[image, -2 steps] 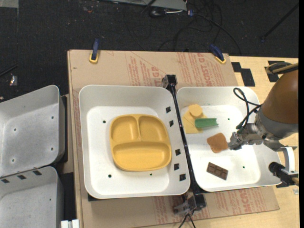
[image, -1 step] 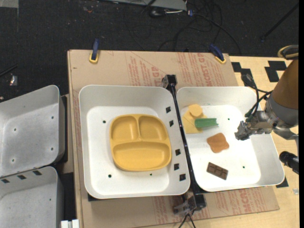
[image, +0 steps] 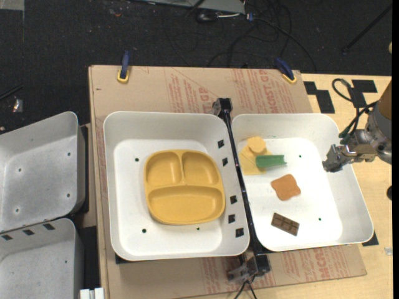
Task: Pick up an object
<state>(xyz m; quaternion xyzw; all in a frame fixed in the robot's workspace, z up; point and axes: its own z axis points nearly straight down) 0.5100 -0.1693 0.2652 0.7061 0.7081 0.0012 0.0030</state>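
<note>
The right bin (image: pixel 324 126) holds a yellow piece (image: pixel 252 153) with a green piece (image: pixel 271 161) lying against it, an orange-brown toast-like slice (image: pixel 286 187) and a dark brown chocolate bar (image: pixel 285 224). My gripper (image: pixel 333 161) hangs at the bin's right rim, well to the right of these objects, with nothing visible between its fingers. The arm enters from the right edge.
The left bin (image: pixel 124 136) holds a yellow divided plate (image: pixel 184 187). A black divider (image: pixel 234 173) runs between the bins. Cardboard (image: pixel 174 86) lies beneath them, held by clamps (image: pixel 123 67) at the back. Spare white bins (image: pixel 37 161) sit at far left.
</note>
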